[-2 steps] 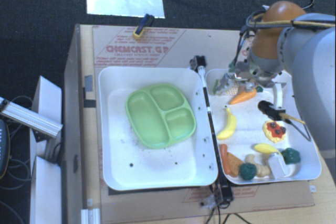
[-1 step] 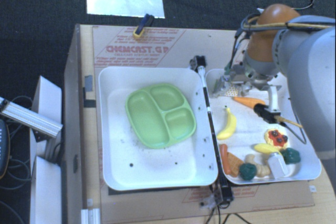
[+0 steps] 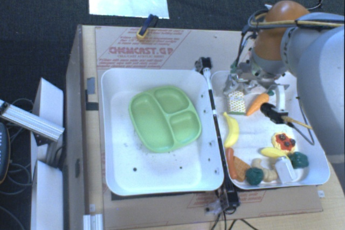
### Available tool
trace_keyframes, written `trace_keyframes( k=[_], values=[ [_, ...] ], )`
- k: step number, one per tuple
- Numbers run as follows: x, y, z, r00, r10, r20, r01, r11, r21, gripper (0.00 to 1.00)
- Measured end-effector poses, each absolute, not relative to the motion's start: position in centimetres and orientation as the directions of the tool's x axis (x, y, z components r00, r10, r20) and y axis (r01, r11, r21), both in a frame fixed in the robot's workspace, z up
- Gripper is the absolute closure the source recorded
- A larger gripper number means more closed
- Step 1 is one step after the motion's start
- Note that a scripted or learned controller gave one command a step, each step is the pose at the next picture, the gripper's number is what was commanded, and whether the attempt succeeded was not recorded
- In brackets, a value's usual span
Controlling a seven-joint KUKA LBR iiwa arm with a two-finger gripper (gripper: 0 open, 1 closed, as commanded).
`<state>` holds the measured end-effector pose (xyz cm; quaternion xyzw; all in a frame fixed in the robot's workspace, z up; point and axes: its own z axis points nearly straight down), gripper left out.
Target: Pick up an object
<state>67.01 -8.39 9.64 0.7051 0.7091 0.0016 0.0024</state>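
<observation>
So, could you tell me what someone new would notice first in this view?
Probably the green tray, lying alone in the left bin. Next, the grey arm with its orange band, reaching in from the right over the far end of the right bin. That bin is crowded with toy food, including a banana and a carrot.

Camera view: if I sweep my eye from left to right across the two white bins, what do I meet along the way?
Green divided plate in the left bin → black divider bar → yellow banana → orange carrot → small pizza toy → dark green broccoli near the right bin's far edge.
</observation>
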Motion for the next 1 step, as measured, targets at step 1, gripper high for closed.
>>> trace_keyframes(
  k=[1],
  values=[
    [62.04, -0.15, 26.33, -0.005, 1.0, 0.001, 1.0, 0.005, 0.007, 1.0]
  ],
)
